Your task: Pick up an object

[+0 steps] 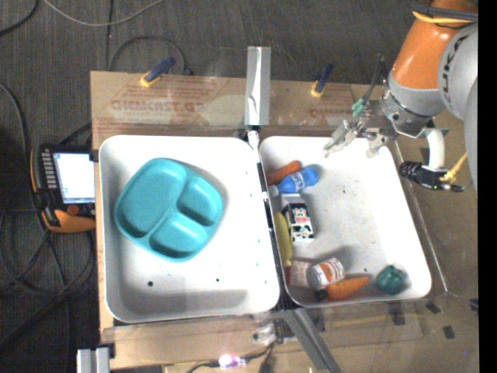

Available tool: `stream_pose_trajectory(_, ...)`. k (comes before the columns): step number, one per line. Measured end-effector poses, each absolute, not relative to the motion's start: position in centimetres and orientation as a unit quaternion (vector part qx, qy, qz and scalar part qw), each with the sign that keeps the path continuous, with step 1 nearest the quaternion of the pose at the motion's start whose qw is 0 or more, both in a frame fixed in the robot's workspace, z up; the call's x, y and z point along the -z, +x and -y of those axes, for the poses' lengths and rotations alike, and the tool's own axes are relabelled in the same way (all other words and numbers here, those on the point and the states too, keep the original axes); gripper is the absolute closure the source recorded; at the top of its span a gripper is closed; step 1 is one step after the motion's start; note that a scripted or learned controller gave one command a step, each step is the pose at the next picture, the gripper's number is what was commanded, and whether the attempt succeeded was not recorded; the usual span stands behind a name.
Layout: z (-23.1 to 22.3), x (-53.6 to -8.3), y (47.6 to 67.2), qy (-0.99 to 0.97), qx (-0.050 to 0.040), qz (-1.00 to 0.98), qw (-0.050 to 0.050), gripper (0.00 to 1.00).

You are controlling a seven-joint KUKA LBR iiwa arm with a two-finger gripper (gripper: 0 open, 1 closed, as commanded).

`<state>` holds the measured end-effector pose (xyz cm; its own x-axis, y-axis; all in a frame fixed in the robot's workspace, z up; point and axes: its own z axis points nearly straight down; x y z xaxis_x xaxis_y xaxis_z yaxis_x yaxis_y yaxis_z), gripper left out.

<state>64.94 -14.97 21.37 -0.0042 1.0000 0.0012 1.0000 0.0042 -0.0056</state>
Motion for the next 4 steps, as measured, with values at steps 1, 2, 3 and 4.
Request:
stream_pose_trajectory(1,10.7,-10.7,66.7,-0.711,0.0040,0.703,-0.009,0.00)
stream_pose_trajectory(2,11.7,-9.0,62.9,-0.621,0.0031,0.784,-0.007,0.00)
stream_pose_trajectory(3,13.5,-9.1,58.6,-0.556,0.0037,0.831,-0.009,0.00)
stream_pose_trajectory(4,15.2,-10.0,57.4,-0.548,0.0005,0.837,0.002,0.00)
